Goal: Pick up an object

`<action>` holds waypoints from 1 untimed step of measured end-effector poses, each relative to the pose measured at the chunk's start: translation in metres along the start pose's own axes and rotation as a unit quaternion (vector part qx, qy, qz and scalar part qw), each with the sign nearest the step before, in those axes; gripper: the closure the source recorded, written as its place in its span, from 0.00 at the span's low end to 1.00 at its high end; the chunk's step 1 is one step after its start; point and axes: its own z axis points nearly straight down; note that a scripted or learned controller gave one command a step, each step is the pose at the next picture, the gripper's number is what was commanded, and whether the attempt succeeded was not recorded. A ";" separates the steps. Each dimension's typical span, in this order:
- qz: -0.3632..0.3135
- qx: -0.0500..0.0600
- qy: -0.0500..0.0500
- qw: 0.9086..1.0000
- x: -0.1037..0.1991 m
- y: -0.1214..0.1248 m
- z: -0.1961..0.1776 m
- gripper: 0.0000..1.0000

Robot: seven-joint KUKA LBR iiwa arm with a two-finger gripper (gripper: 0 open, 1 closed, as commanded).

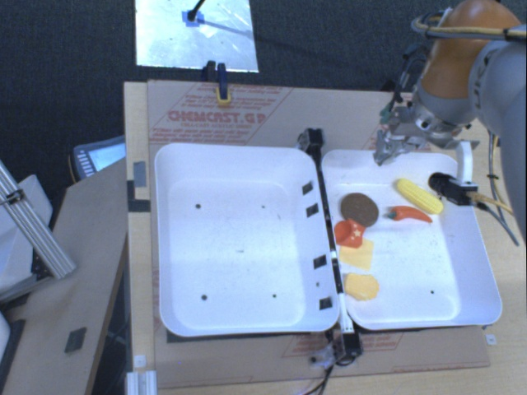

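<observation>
Camera view first, nearest edge outward: in the right bin I see a yellow-orange lump, then a pale yellow cheese slice, a red pepper piece touching a brown round patty, a small orange-red chili, and a corn cob. The left bin sits alongside. Farthest back, the gripper hangs over the right bin's far rim, nothing between its fingers; I cannot tell how wide they stand. I judge the corn cob the likeliest pick: it lies just nearward and to the view's right of the fingers, its long axis slanting from upper left to lower right, so the wrist would need to straddle that slant.
</observation>
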 end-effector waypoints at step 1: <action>-0.002 0.000 0.000 1.000 0.013 0.000 -0.003 1.00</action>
